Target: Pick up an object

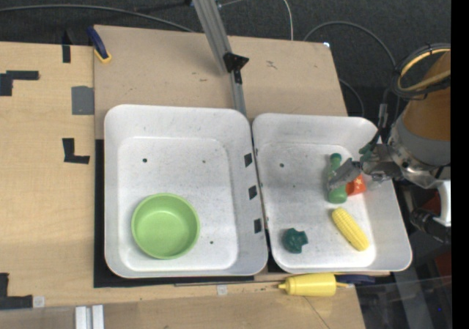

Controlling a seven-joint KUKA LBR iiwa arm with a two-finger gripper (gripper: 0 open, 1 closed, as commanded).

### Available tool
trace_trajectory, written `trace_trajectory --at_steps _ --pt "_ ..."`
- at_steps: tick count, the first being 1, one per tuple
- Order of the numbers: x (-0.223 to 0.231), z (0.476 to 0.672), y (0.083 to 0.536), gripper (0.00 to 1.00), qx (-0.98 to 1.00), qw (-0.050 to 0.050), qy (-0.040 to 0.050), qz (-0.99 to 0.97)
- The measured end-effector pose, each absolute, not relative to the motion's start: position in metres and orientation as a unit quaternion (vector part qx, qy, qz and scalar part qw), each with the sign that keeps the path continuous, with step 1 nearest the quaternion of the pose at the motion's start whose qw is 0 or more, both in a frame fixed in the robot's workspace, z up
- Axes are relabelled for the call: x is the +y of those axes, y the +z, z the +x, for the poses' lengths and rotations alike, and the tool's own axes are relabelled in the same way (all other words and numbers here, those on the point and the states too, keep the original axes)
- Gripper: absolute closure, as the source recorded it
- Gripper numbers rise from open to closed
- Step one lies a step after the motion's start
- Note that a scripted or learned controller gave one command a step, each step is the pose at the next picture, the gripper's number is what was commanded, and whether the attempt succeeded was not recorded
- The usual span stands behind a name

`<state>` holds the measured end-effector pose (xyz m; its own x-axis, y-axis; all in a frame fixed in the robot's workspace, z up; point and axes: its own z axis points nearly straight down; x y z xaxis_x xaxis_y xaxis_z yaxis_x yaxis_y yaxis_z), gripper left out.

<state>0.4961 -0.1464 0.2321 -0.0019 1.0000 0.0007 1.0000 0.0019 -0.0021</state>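
Tool sits low in the right bin, reaching in from the right, its grey fingers down among a small cluster of items: a green piece with an orange-red piece touching it on the right. I cannot tell from this slant whether the tool is apart, together, or clamped on anything, since its body covers the contact area. My read is that I am at the grasp itself, with the green piece as the likely target because the tool lies right over it. A yellow corn cob lies just near of that cluster, tilted, and a dark green lump rests toward the near left of the same bin, both free. The left bin carries a green bowl in its near left corner, well apart from the arm. A yellow bottle-like object lies on the bench just outside the near edge of the right bin. The two clustered pieces touching could mean one gets nudged or dragged when the other lifts.
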Motion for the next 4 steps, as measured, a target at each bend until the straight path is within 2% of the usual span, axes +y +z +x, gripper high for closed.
trace_trajectory --at_steps 1,3,4 --pt "-0.147 0.496 0.232 0.0 -0.708 0.001 0.0005 -0.707" --pt "-0.159 0.496 0.108 0.0 -0.707 0.003 0.0025 -0.707" --pt "-0.159 0.496 0.089 0.0 -0.707 0.0 0.0007 -0.707"
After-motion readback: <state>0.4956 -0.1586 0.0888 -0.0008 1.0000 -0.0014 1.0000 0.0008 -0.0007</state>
